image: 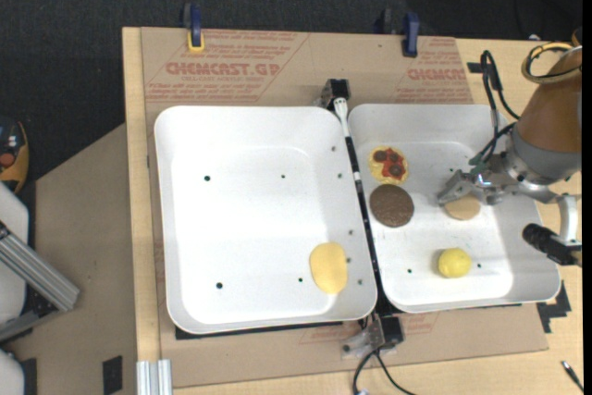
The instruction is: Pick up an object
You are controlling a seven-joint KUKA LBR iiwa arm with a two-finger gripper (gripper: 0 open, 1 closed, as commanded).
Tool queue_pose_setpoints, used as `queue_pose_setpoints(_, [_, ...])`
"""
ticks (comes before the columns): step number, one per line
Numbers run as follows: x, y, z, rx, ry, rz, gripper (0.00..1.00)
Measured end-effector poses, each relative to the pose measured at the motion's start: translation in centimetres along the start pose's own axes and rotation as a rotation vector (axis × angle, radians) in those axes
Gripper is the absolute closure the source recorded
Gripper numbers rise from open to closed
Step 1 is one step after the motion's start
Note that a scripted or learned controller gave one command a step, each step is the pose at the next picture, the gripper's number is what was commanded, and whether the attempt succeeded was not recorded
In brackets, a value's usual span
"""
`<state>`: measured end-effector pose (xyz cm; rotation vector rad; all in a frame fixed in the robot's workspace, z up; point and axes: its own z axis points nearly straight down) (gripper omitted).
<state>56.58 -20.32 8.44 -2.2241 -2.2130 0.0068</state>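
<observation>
The gripper [460, 190] is being held low in the right bin [499, 296], jaws spread & gripping nothing. The tan disc [463, 210] is lying flat just below-right of the jaws, nearly touching; it is judged the nearest obj.

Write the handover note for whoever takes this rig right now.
Tool: low in the right bin, next to the tan disc; grip state unclear, nothing seen held.
Right bin also has the brown disc, pizza piece and lemon.
Left bin: yellow lump by its lower right corner.
Done: no pick shown yet.
Left: grasp one object and lift it.
</observation>
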Motion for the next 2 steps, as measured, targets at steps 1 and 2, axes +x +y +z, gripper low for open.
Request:
queue_pose_setpoints(1, [0.2, 0.4, -1.1, -0.008, -0.001, -0.003, 1.0])
queue_pose_setpoints(2, [13.0, 8.1, -10.8, -0.022, 0.004, -0.021, 1.0])
